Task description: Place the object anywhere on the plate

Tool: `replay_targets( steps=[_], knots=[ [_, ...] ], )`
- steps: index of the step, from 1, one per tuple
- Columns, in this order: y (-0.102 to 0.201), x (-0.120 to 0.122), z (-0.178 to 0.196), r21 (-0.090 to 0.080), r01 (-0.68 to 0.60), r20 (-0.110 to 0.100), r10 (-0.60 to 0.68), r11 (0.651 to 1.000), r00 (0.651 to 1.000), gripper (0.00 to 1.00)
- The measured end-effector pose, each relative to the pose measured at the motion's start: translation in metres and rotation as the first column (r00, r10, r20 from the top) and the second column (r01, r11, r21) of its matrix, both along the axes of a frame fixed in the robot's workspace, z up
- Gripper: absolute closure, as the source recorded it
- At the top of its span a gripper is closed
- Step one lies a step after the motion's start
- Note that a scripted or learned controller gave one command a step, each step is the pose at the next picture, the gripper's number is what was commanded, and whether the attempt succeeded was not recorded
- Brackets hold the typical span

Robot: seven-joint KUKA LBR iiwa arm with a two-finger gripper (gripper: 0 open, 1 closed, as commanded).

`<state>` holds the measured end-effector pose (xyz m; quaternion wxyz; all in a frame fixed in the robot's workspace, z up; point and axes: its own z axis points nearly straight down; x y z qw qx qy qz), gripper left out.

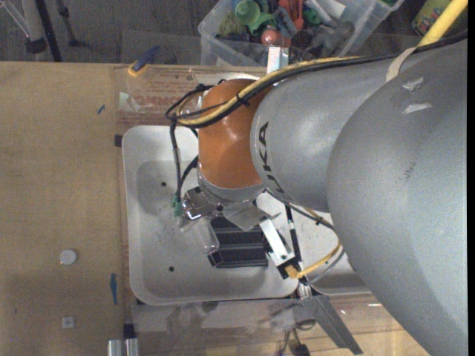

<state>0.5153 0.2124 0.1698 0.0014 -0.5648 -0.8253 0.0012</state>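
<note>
A white bin (148,273) on the wooden bench (59,199) is being reached into by the grey KUKA arm (356,169), its orange band (226,139) showing above the wrist. The gripper (194,225) is being held low over the bin floor; how far it is open cannot be told. The task's object and plate cannot be made out. Beyond the bench, a clear tub of colourful toys (297,13) is being kept.

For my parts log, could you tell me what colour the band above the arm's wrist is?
Orange, seen clearly in the camera view: the band.
</note>
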Motion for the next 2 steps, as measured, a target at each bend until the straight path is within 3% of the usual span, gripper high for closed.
replay_targets(
  steps=[1,2],
  knots=[
    [0.005,0.018,0.037,0.000,-0.010,0.004,0.010,1.000,1.000,1.00],
    [-0.001,-0.010,0.041,0.000,-0.069,0.000,0.069,0.998,0.998,1.00]
  ],
)
